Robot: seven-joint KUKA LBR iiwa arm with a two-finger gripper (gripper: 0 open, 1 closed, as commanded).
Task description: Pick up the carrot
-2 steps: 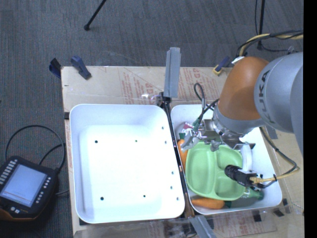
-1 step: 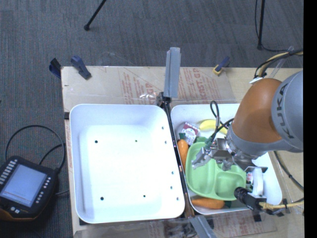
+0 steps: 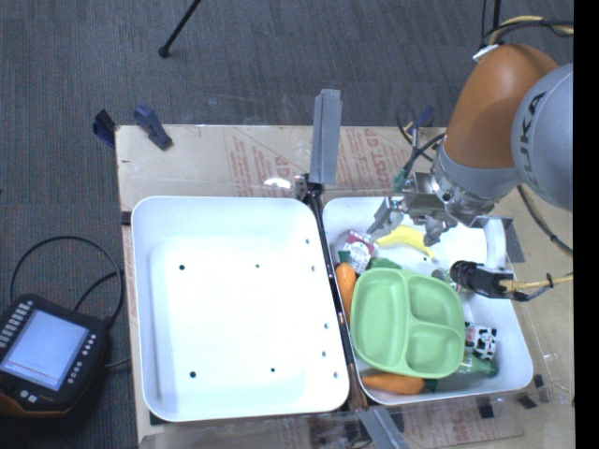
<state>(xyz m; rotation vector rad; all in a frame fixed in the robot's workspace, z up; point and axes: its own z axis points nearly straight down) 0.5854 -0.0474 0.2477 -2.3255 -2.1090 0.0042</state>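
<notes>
Orange carrot (image 3: 346,286) lies in the right bin (image 3: 520,344) against its left wall, touching the green divided plate (image 3: 408,323); the hand (image 3: 409,220) hovers above, released, grasping nothing.

Two white bins (image 3: 234,307) (image 3: 510,344) sit side by side on one tabletop (image 3: 215,162). Two carrots: one (image 3: 345,283) at the green tray's left edge, one (image 3: 393,383) below it. One green divided tray (image 3: 408,321). One banana (image 3: 404,239). One black-and-white cow-patterned item (image 3: 482,341). One small red-and-white packet (image 3: 356,247). Two blue clamps (image 3: 153,126) (image 3: 104,127). One handheld screen unit (image 3: 47,354) on the floor.
</notes>
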